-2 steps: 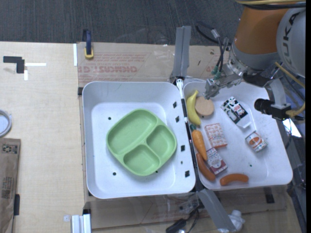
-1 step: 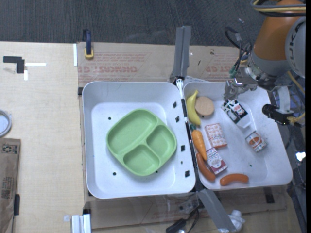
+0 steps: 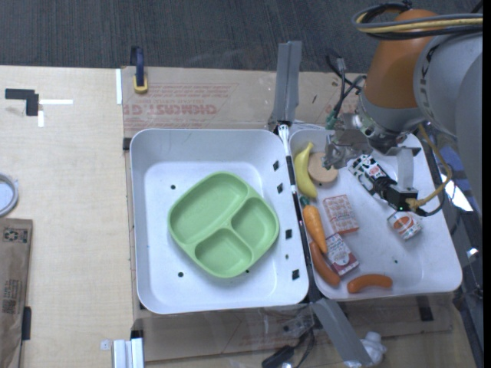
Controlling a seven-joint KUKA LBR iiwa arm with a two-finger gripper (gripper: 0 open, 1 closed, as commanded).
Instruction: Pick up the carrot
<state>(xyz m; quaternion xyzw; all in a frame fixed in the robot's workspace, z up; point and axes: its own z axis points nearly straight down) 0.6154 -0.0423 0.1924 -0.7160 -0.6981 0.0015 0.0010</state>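
Carrot (image 3: 314,225) lies in the right bin (image 3: 437,271), along its left wall, just beyond a second orange piece (image 3: 324,266) and a sausage (image 3: 369,284). Farther back, banana (image 3: 304,170), then tool (image 3: 333,158) low over a tan disc (image 3: 324,175); tool state: can't tell.

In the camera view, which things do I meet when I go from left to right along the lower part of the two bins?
Green divided plate in the left bin → carrot by the right bin's left wall → pink snack packet → sausage → small can.
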